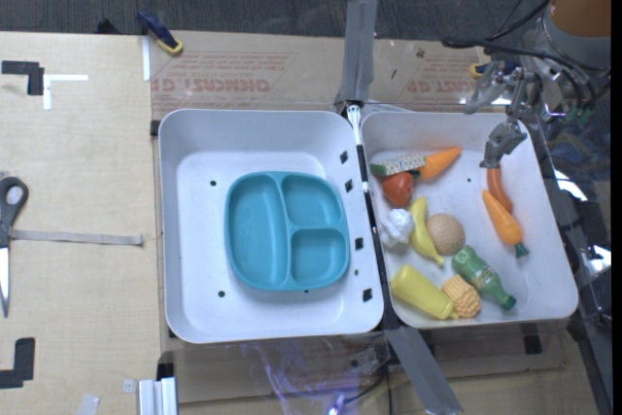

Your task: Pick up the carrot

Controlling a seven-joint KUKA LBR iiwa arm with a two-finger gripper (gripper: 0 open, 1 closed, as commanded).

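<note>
An orange carrot (439, 160) lies tilted near the back of the right bin (559, 306), its leafy end pointing left toward a striped piece (397, 166). A second orange carrot-like piece (504, 219) with a green tip lies along the bin's right side, and a short red-orange piece (496, 182) sits just above it. My gripper (503, 145) hangs over the bin's back right part, directly above that red-orange piece and to the right of the tilted carrot. Nothing shows in its grasp.
The right bin also holds a red tomato (398, 189), a banana (425, 234), a tan round item (446, 231), a white lump (396, 226), a green bottle (482, 275), corn (463, 296) and a yellow bottle (422, 293). A teal divided plate (288, 230) lies in the left bin (185, 209).
</note>
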